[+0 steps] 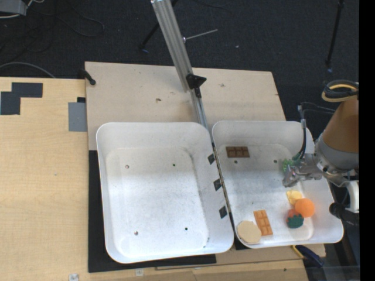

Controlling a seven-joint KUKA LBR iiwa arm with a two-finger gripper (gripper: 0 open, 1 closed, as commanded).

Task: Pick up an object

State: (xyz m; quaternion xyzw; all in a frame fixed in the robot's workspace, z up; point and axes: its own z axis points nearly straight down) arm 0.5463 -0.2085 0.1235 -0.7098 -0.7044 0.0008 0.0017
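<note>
The gripper (293,177) sits low inside the right-hand bin (258,132), near that bin's 3 o'clock wall, at the end of the grey arm with its orange band (344,127). Whether it is wide or narrow cannot be told: its tip is a small metallic blur, with a bit of green (286,166) just at its 11 o'clock side that may be an object or part of the tool. Nothing can be seen held by it.

Just at 6 o'clock of the gripper lies a small yellow piece (294,196), and touching that, further toward 5 o'clock, an orange ball (304,208). Right beside the ball at its 7 o'clock is a red-and-green item (295,219). Toward 8 o'clock of the gripper, near the bin's front edge, lie an orange waffle-like bar (262,222) and a tan round disc (249,232), touching each other. At 10 o'clock, well apart, rests a brown chocolate-like bar (238,152).

The left-hand bin (153,132) lies beyond the divider at 9 o'clock.

As a judgement, the pick is not yet done: every object seen lies on the bin floor. The gripper appears lowered near the yellow piece, so closing and lifting remain.
</note>
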